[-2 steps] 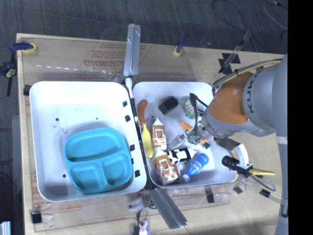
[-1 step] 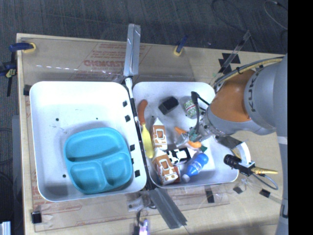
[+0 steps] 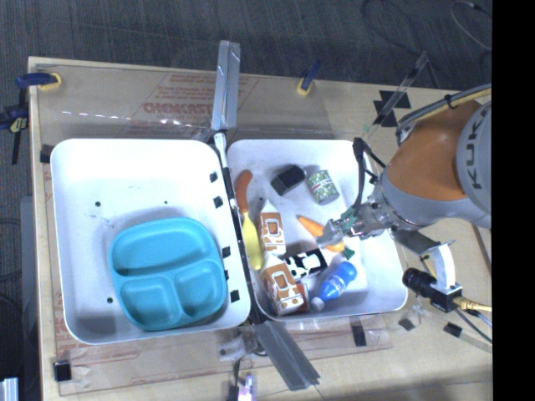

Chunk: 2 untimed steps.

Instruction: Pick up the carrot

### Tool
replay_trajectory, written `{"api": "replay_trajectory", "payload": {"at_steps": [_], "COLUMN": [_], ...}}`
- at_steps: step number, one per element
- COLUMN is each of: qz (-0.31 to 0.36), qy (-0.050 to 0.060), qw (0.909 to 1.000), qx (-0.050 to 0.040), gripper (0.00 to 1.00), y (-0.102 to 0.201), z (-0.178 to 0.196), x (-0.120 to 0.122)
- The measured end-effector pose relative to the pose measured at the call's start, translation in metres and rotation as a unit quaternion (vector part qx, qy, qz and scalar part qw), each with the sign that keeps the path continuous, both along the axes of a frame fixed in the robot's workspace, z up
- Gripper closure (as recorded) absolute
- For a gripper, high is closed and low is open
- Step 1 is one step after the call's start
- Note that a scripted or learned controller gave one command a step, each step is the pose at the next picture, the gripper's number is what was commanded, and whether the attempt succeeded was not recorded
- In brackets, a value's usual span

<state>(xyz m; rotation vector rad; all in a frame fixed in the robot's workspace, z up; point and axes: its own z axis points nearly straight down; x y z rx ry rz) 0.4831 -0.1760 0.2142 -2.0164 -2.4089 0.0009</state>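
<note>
Guessing the carrot (image 3: pixel 312 224) is light, stiff, a bit slick; grab its thicker middle. Can't tell what state the gripper (image 3: pixel 338 230) is in, right beside it.

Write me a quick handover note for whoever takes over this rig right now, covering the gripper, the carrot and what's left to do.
Gripper: down in the right bin, at the carrot's right end; open or shut cannot be told from this view.
Carrot: lies in the right bin's middle, between the snack box and the gripper, above the blue bottle. It looks to be resting on the floor of the bin.
Done: arm has reached the carrot.
Left: confirm a grasp, then lift the carrot clear.
Left bin holds the blue tray.
</note>
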Motion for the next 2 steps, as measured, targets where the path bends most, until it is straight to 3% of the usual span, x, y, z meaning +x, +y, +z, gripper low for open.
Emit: {"api": "replay_trajectory", "payload": {"at_steps": [1,2], "qz": [0.062,0.081], "qy": [-0.016,-0.016], "qw": [0.9979,0.9966], "qx": [-0.0047,-0.0018], "gripper": [1.0,1.0], "y": [0.009,-0.032], "z": [-0.097,-0.106], "x": [0.004,0.021]}}
